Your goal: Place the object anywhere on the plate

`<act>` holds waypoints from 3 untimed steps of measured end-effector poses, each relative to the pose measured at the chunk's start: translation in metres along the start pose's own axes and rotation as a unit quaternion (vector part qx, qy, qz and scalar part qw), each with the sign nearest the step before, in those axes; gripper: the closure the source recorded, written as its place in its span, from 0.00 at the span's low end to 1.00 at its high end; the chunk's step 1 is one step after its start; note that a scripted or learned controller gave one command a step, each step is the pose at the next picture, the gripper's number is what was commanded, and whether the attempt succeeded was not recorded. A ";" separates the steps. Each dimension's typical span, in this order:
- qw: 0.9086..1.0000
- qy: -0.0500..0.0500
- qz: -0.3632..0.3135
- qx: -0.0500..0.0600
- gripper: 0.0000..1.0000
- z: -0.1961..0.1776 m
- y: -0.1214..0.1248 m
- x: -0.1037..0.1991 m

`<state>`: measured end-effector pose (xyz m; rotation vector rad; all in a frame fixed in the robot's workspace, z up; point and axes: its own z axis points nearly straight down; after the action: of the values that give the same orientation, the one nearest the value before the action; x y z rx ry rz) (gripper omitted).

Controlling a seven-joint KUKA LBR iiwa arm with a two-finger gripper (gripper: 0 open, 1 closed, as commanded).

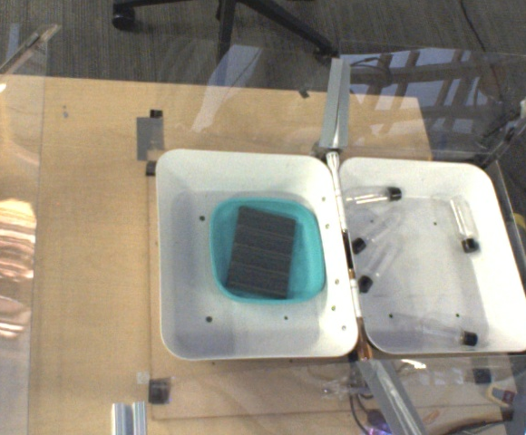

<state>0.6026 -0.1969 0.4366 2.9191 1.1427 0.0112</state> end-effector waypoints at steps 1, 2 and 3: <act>0.998 -0.001 0.070 0.001 0.00 0.000 -0.019 -0.025; 0.990 -0.001 0.141 0.000 0.00 0.000 -0.025 -0.039; 0.973 0.000 0.229 0.000 0.00 0.000 -0.054 -0.071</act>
<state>0.5134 -0.2054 0.4360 3.1049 0.4442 0.0120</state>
